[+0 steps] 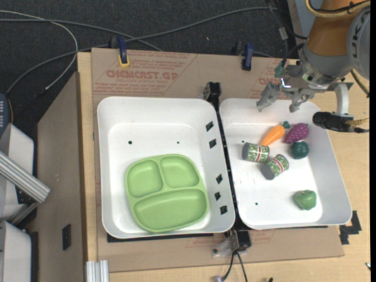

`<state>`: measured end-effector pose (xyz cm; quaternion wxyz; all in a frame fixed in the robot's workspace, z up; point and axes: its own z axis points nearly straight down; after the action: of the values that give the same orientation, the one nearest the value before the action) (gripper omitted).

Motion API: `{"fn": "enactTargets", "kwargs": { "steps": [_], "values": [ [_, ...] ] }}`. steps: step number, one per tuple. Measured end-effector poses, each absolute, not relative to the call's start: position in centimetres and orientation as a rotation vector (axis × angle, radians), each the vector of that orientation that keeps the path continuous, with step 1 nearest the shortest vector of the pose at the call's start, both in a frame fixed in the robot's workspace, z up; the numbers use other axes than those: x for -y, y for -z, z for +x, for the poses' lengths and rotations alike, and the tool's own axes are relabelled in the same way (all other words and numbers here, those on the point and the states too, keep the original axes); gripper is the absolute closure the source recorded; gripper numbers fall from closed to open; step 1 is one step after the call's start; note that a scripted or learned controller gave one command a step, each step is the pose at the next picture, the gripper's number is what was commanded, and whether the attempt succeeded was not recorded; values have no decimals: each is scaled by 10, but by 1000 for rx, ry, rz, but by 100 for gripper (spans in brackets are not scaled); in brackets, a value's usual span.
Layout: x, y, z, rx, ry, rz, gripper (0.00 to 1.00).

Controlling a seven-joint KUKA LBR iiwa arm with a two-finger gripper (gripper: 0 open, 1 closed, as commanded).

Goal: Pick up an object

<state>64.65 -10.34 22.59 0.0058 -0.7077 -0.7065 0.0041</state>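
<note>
The two-finger gripper hangs over the far edge of the right shallow white bin, its grey fingers spread apart with nothing between them. Just nearer the camera in that bin lie an orange toy carrot, a purple grape bunch, a dark green round toy, two small patterned cans and a green toy pepper. A light green sectioned plastic plate rests in the left white bin.
</note>
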Motion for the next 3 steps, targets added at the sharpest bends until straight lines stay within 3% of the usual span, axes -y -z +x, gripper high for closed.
{"fn": "enactTargets", "kwargs": {
  "steps": [1, 3],
  "values": [
    [103, -233, 649, 2221, 0, -2220, 0],
    [98, -138, 659, 2219, -7, -2215, 0]
  ]
}}
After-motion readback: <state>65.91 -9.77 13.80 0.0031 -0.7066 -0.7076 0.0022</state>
